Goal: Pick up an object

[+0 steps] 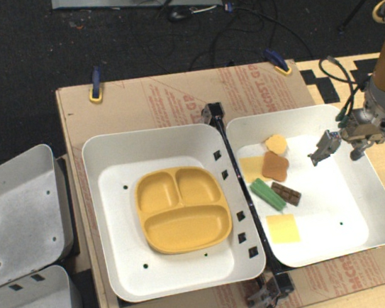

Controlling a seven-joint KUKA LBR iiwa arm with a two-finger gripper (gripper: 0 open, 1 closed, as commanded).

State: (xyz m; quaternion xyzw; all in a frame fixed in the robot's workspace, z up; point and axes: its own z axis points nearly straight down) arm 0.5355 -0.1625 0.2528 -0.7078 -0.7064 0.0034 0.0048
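Note:
In the right bin (370,188) lie several small items. An orange round piece (276,145) sits at the top, with a brown chunk (275,167) just below it. A pale yellow flat square (251,168) lies to the brown chunk's left. A green block (266,194) and a dark brown bar (287,194) rest side by side, and a yellow square (282,229) lies below them. My gripper (338,152) hangs over the bin's right half, to the right of the brown chunk and apart from it. It is open with nothing between its fingers.
The left bin (113,197) holds a yellow divided plate (183,209). A black divider (237,186) runs between the bins. Two white lids (15,212) lie off the bench at the left. Blue and yellow clamps (96,92) hold the board's back edge.

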